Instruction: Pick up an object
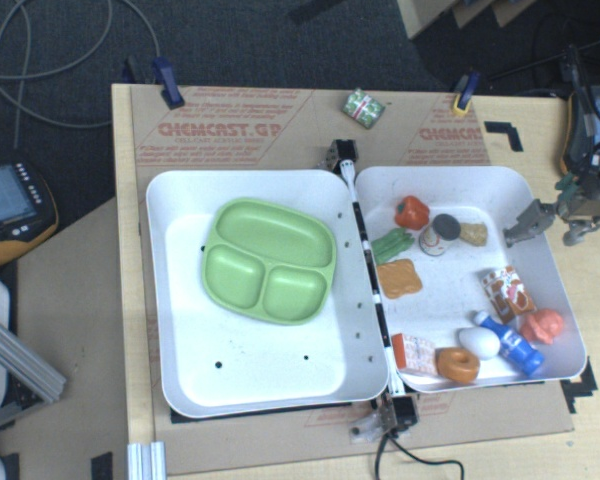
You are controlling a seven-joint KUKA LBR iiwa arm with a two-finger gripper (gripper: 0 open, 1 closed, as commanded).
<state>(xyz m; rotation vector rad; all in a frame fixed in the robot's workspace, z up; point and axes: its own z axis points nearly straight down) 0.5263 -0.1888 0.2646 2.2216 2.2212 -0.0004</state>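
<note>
The right bin (450, 182) holds several small items. Among them are a red pepper-like piece (412, 211), a green piece (392, 244), an orange-brown slab (400, 278), a dark round lid (446, 226) and a tan lump (473, 234). Toward the front lie a printed packet (505, 293), a pink ball (545, 325), a blue bottle (512, 348), a white egg (480, 342), an orange doughnut (458, 365) and a red-white packet (415, 350). My gripper (552, 228) hangs over the bin's right rim, open, with nothing between its fingers.
The left bin (180, 298) carries a green divided plate (268, 260). A small green wrapped item (363, 108) lies on the brown board behind the bins. Blue clamps (165, 80) hold the board's far edge. Cables hang at the far right.
</note>
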